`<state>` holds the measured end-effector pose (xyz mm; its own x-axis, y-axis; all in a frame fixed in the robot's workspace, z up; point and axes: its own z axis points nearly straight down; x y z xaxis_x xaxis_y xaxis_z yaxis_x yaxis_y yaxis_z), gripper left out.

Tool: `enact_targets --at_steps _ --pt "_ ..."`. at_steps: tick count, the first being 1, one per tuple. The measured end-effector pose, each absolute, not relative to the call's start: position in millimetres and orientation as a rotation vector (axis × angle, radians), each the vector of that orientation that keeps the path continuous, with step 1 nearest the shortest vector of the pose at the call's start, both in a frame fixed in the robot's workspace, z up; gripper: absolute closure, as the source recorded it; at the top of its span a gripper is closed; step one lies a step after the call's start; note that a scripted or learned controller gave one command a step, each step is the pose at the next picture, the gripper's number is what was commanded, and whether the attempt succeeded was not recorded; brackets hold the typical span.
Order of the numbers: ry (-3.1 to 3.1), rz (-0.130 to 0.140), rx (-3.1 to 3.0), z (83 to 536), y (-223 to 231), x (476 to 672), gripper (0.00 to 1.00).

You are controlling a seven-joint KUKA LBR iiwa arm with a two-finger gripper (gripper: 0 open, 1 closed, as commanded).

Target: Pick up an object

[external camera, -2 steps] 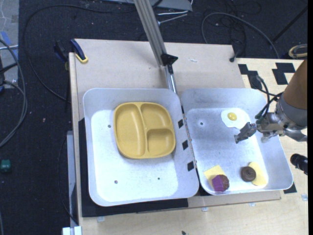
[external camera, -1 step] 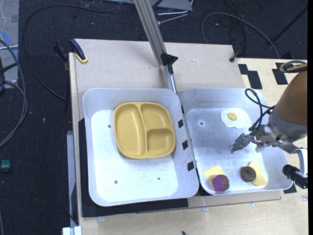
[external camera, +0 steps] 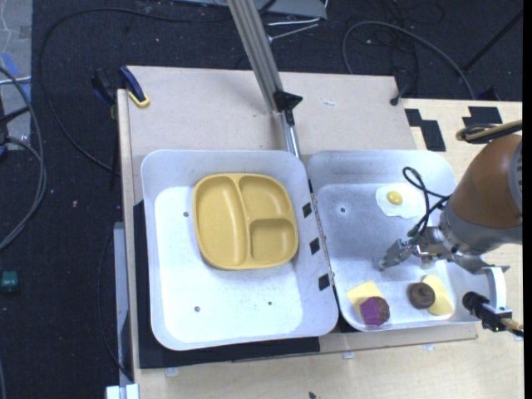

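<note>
The right bin point(external camera: 349, 185) holds a fried egg toy point(external camera: 393, 199) near its back right, a yellow cheese wedge point(external camera: 362, 293) with a purple round piece point(external camera: 374, 310) at the front, and a brown round piece point(external camera: 421, 296) resting on a yellow slice point(external camera: 440, 296). My gripper point(external camera: 392, 258) reaches in from the right and hangs low over the bin's middle, left of the brown piece and below the egg. Nothing shows between its fingers.
The left bin point(external camera: 166, 223) carries a yellow divided plate point(external camera: 246, 220). A metal pole point(external camera: 258, 44) slants up from between the bins. A black cable point(external camera: 420, 194) loops near the arm's wrist. Bare bench board lies behind the bins.
</note>
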<state>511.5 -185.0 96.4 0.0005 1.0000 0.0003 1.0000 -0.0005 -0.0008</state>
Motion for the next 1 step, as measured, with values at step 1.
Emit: enact_targets --at_steps 1 --pt "-2.219 0.000 -2.224 107.6 -185.2 511.6 1.00"
